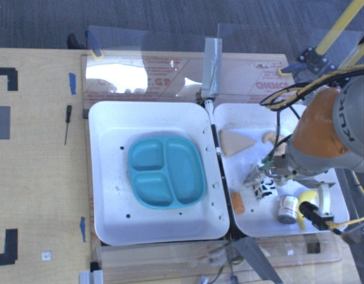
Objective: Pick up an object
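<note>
Tool (260,175) is low in the right bin (247,120), just above a small black-and-white object (266,188). A beige wedge (235,141) and a can (286,209) lie near. Whether the tool is apart or together: cannot tell. Judgement: centre over the object, descend straight, keep clear of the can.

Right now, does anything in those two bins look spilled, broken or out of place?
Nothing looks spilled or broken. The teal divided plate sits slightly skewed to the left bin's walls; the right bin holds a beige wedge, a small can and other bits, scattered.
</note>
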`<state>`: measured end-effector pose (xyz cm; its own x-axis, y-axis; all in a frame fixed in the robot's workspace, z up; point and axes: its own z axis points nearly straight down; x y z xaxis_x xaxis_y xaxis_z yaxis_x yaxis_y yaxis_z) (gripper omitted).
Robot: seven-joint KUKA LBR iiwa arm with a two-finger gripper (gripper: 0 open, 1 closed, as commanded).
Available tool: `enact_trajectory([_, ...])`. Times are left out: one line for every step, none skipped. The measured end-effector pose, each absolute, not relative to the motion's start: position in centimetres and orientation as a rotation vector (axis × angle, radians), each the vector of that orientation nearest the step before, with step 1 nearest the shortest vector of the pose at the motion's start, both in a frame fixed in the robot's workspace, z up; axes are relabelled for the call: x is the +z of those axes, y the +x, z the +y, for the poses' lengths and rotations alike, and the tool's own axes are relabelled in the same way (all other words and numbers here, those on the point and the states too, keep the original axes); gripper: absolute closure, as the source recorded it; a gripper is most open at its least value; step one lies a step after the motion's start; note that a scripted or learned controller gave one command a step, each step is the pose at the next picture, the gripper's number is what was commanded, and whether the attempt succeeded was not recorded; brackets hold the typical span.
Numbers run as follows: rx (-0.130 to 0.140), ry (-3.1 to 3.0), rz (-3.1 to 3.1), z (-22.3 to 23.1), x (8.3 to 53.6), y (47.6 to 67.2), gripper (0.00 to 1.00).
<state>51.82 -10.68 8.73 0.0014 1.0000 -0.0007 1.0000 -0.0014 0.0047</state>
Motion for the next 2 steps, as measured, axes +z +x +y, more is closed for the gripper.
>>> enact_trajectory([0.009,2.216,2.213,-10.6,9.9,52.0,1.0])
enact_trajectory([0.013,2.209,2.227,-4.6,18.8,56.0,1.0])
